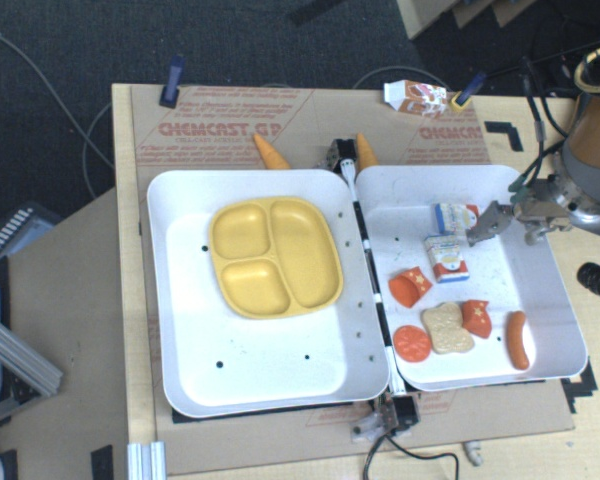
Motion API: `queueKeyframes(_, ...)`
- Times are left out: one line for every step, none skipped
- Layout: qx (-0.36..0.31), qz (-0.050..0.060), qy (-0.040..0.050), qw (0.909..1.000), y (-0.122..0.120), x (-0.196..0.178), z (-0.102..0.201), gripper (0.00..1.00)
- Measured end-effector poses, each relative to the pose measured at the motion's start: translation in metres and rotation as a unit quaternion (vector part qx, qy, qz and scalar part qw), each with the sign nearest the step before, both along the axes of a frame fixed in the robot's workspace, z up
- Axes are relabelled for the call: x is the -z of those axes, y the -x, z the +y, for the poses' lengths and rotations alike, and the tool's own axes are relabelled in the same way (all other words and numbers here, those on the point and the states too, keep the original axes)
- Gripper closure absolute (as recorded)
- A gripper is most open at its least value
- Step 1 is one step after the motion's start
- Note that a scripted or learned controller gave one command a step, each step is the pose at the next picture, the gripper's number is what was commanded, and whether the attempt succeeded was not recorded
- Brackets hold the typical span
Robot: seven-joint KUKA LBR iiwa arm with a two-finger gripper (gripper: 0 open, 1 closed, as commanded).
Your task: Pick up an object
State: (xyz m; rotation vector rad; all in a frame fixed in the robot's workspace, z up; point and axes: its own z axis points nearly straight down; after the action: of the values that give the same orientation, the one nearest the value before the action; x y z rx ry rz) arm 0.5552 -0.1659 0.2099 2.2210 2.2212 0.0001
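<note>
The gripper (483, 223) hangs over the right bin (555, 298) near its three o'clock edge; whether its jaws are apart or together I cannot tell. A small carton (454, 215) sits just at nine o'clock of the tips, a second carton (447, 259) toward seven. The sausage (519, 339) lies well off at five o'clock, long axis running twelve to six. A yellow tray (276, 256) rests in the left bin (180, 298).
</note>
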Motion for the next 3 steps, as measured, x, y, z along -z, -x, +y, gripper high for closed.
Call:
queueKeyframes(0.001, 0.001, -0.0002, 1.0000, 0.027, 0.065, -0.032, 0.00)
queueKeyframes(0.000, -0.001, -0.0002, 1.0000, 0.064, 0.124, 0.004, 0.00)
queueKeyframes(0.000, -0.003, 0.0003, 1.0000, 0.063, 0.113, 0.005, 1.00)
